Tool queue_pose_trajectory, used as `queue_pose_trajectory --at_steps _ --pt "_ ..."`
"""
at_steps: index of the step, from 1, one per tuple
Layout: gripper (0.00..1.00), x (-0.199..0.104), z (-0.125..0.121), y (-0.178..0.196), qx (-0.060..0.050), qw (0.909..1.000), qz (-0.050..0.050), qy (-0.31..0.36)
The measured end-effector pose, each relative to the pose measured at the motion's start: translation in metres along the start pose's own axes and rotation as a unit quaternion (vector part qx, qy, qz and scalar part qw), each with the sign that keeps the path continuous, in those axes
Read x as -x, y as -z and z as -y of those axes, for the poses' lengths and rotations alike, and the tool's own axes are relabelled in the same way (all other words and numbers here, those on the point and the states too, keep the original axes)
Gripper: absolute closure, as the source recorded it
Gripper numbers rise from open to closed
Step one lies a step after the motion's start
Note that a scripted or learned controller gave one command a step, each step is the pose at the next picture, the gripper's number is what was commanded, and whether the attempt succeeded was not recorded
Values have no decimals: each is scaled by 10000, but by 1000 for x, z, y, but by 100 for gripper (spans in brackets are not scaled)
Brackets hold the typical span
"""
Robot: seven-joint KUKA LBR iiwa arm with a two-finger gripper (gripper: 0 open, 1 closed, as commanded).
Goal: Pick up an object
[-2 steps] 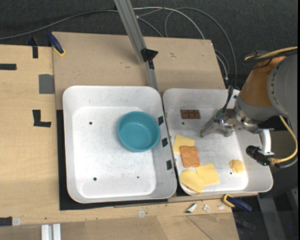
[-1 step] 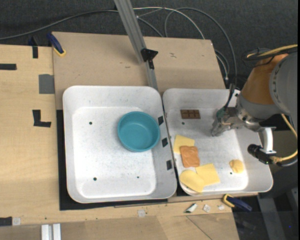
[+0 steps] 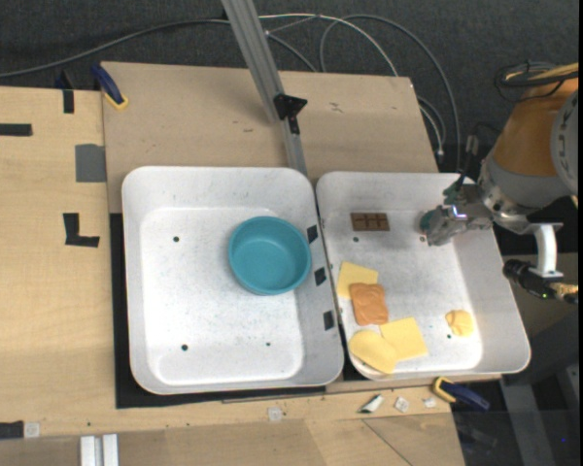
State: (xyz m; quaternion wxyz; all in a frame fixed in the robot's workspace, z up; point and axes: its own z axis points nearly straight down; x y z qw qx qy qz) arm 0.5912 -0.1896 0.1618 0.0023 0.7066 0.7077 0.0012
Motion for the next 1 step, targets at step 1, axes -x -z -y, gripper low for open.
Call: queue_pose_trajectory --at_steps 1 --pt "100 1 2 43 -9 10000 -3 0"
